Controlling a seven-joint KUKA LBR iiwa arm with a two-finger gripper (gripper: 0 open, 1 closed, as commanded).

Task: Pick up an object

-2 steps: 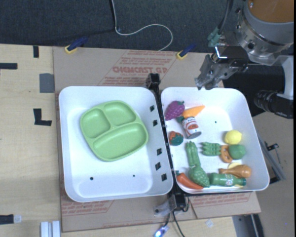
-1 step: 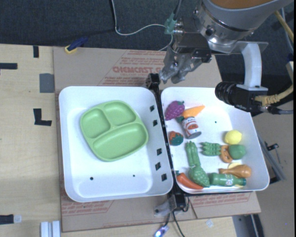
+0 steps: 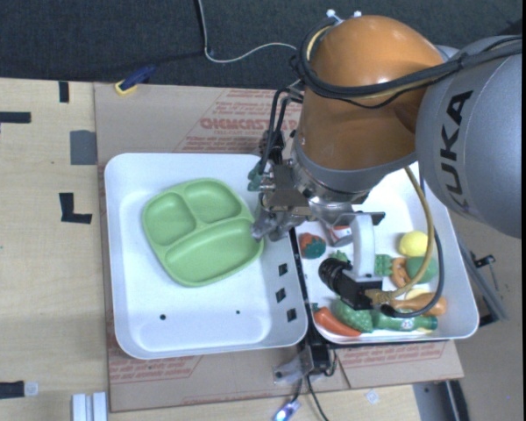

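A green divided plate (image 3: 202, 231) lies in the left bin (image 3: 193, 331). My gripper (image 3: 267, 222) hangs low over the divider between the bins, right at the plate's right edge. The right bin (image 3: 460, 318) holds toy foods: a yellow ball (image 3: 414, 243), a small round green and red piece (image 3: 313, 246), an orange carrot (image 3: 336, 323), a green piece (image 3: 394, 323) and an orange curved piece (image 3: 418, 302). The arm's big orange and grey body hides the far half of the right bin.
The bins sit on a cardboard sheet (image 3: 184, 117) on the wooden bench. A white cable (image 3: 237, 55) runs across the dark floor at the back. A bare white stretch of the left bin lies in front of the plate.
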